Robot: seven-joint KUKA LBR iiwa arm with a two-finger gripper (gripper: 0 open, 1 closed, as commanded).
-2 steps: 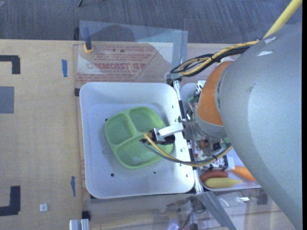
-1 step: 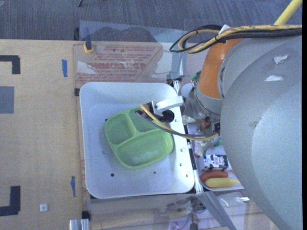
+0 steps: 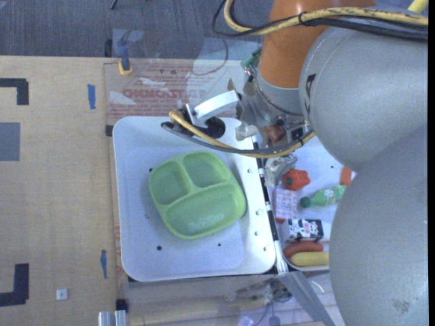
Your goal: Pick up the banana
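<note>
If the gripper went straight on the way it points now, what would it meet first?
Probably the left edge of the right bin, or the pink-white card lying there, though depth is unclear. The gripper points down beside the red-orange toy. The banana lies well off that line.

I log this as a robotics lab: grey industrial arm (image 3: 367,114), plywood bench (image 3: 54,182) with tape marks, white bins (image 3: 129,182), carpet floor (image 3: 68,12) beyond the bench's far edge.

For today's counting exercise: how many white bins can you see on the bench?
2. The left bin holds a green divided plate. The right bin, beside it, is largely covered by the arm, so things in it may be hidden.
</note>
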